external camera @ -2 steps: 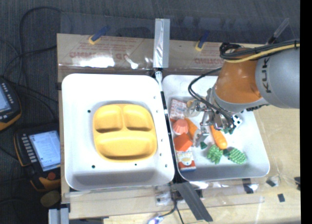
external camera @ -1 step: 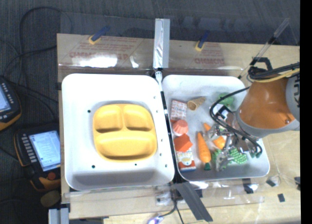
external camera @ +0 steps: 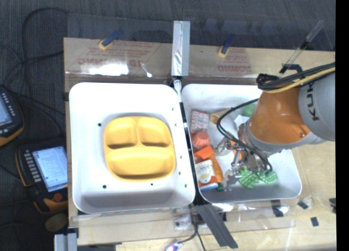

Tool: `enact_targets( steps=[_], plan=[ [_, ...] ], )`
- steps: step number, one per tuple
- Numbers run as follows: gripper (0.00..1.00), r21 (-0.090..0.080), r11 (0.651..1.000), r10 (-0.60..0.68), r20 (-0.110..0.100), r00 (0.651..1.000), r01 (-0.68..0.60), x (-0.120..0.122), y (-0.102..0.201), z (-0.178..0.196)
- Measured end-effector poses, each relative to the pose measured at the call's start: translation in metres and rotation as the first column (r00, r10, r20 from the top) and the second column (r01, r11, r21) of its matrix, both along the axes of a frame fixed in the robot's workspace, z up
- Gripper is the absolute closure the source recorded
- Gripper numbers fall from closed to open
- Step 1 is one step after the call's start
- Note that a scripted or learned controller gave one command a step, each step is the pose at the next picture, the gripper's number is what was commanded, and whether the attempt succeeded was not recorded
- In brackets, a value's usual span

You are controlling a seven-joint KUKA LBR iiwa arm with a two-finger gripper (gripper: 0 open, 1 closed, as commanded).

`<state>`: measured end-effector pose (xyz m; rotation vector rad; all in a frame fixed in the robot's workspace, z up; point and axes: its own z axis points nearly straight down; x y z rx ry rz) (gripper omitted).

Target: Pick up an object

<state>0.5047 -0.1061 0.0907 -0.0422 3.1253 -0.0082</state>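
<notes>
My gripper [external camera: 244, 168] reaches down into the right bin [external camera: 289, 187], under the orange wrist band. Its tips stand just over a green knobbly object [external camera: 256, 177] near the bin's front. To its left lie an orange block [external camera: 203, 154], a small orange-and-white packet [external camera: 205, 172], and a pink-and-white wrapper [external camera: 199, 121] further back. A green item [external camera: 250, 110] peeks out behind the arm at the bin's back. The arm hides the middle of the bin.
The left bin [external camera: 87, 135] holds a yellow divided tray [external camera: 139, 147]. A ridge [external camera: 184, 135] separates the two bins. Black cables [external camera: 283, 81] loop over the arm at the right. A handheld pendant [external camera: 43, 169] lies off the bench to the left.
</notes>
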Motion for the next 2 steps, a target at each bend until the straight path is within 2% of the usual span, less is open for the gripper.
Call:
enact_targets(
  steps=[1,2],
  plan=[
    [0.0,-0.003,0.999,0.033,0.005,0.999,-0.033,-0.006,0.006,0.0],
    [0.0,0.0,0.979,0.206,-0.01,0.978,-0.206,0.01,0.005,-0.001]
  ],
)
